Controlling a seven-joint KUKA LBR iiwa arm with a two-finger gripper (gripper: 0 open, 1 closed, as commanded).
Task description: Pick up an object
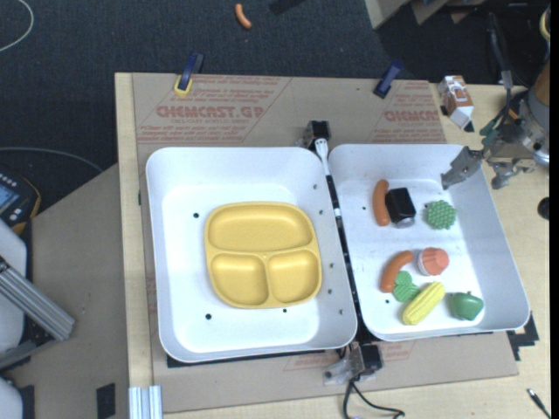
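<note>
The right bin (489,225) holds several toy foods. An orange sausage (381,202) lies beside a black block (400,206), with a green bumpy ball (440,215) to their right. Lower down are a second orange sausage (395,269), a red-and-white piece (433,260), a small green piece (404,288), a yellow corn cob (423,303) and a green pepper (466,305). My gripper (480,174) hangs over the bin's far right corner, up and to the right of the green ball. It is open, with nothing between its fingers.
The left bin (175,225) holds a yellow divided plate (262,253). A black clamp (319,133) sits where the bins meet at the back. A small box (456,99) lies on the bench behind the right bin.
</note>
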